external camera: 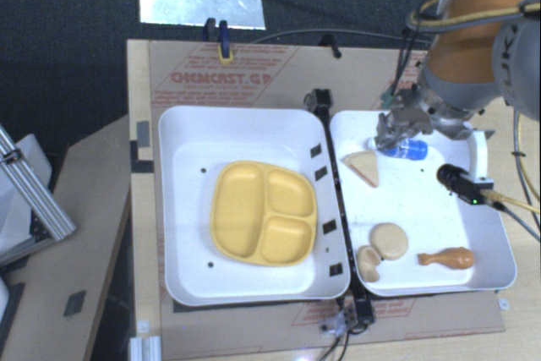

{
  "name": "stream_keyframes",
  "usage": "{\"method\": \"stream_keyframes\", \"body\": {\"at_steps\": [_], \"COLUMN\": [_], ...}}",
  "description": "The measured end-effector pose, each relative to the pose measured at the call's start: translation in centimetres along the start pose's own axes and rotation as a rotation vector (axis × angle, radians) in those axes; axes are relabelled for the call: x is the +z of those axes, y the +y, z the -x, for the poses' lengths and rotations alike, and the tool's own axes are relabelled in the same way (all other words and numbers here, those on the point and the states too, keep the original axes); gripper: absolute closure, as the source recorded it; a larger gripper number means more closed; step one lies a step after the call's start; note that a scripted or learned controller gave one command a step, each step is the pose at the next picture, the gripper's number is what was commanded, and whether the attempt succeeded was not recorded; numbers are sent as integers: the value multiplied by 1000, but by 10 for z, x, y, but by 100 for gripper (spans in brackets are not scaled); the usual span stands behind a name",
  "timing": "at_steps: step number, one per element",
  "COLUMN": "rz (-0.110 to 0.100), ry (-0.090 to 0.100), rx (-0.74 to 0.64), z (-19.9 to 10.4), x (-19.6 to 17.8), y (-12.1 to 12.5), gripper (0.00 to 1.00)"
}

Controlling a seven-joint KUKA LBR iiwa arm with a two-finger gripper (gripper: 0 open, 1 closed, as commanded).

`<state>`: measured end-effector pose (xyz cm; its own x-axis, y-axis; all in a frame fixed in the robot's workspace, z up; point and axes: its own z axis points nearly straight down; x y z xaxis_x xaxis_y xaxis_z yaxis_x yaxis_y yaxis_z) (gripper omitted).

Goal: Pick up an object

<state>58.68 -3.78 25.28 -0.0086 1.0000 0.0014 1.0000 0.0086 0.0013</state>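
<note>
My gripper (392,134) hangs low over the back of the right bin (486,220), at the left end of a small blue bottle-like thing (412,150) that lies on the bin floor. Whether it touches that thing I cannot tell. Just in front and to the left lies a tan wedge (363,169). Toward the bin's front sit a round beige bun (390,239), a smaller beige piece (368,261) beside the divider, and a brown drumstick (448,258).
The left bin (190,139) holds a yellow divided plate (262,212). A black divider with clips (331,199) runs between the two bins. The arm's grey and orange body (478,30) stands over the right bin's back right corner.
</note>
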Motion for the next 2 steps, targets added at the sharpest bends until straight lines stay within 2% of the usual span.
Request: {"method": "stream_keyframes", "body": {"at_steps": [2], "rz": [-1], "ry": [1], "rx": [-2], "z": [-121], "x": [12], "y": [-10], "gripper": [100]}}
